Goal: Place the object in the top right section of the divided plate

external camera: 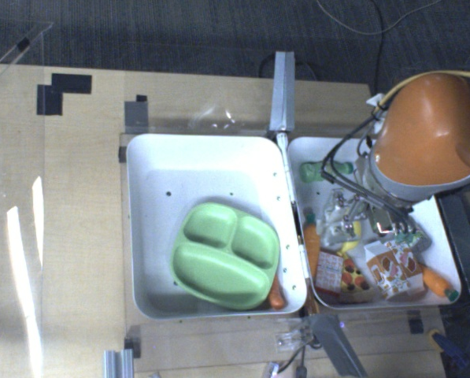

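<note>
left bin (152, 211): bare floor open along back and left wall | divided plate (226, 254): fills front-centre, all sections open from above | carrot (276, 294): wedged between plate and right wall | right bin (449, 235): arm (427, 136) overhangs back half; packets (392, 270) and small items crowd the front floor

My one fixed camera looks down at a slant from above the bench (61, 211), framing both white bins (211, 156), the arm (427, 136) entering from three o'clock.
</note>
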Controlling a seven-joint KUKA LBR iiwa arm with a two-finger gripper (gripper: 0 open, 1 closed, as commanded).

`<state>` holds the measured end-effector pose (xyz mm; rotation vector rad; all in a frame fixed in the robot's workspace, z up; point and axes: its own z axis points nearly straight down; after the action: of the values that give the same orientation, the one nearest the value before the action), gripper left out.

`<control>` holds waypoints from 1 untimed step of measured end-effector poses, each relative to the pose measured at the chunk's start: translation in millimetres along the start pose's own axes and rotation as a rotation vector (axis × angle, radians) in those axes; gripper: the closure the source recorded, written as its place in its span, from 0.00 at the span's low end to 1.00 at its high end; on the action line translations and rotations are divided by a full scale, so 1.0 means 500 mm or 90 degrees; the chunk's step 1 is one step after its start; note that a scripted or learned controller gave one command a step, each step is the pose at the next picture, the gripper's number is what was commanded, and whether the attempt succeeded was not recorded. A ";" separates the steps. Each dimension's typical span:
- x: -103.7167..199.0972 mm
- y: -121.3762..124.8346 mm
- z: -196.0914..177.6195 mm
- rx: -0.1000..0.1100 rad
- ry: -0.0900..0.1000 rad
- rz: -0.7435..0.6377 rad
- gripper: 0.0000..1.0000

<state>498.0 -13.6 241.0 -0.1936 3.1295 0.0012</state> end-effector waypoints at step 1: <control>0.001 -0.176 0.154 0.000 0.001 -0.092 1.00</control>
<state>509.0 -100.9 163.8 -0.4194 3.1087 0.0004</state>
